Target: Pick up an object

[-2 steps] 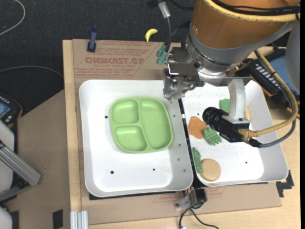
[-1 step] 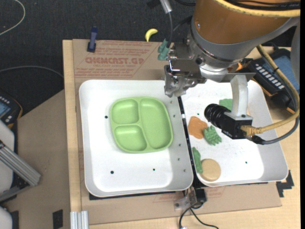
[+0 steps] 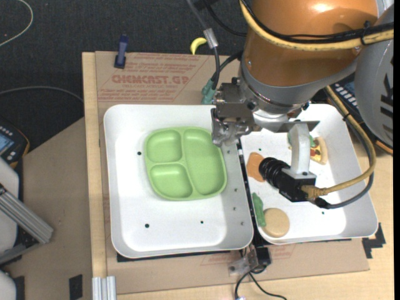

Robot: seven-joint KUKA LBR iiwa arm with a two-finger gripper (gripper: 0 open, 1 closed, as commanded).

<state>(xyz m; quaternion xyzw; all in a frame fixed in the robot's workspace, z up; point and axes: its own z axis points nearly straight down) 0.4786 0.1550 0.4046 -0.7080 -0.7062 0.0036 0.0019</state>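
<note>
Claw (image 3: 225, 132) at corner of green tray (image 3: 185, 163)

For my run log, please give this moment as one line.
end effector: at the bins' shared edge | left bin: green divided plate | right bin: orange piece, tan disc

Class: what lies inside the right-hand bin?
In the right bin: a tan disc, a green piece, an orange piece and a pizza-like toy. The arm covers its far part.
</note>
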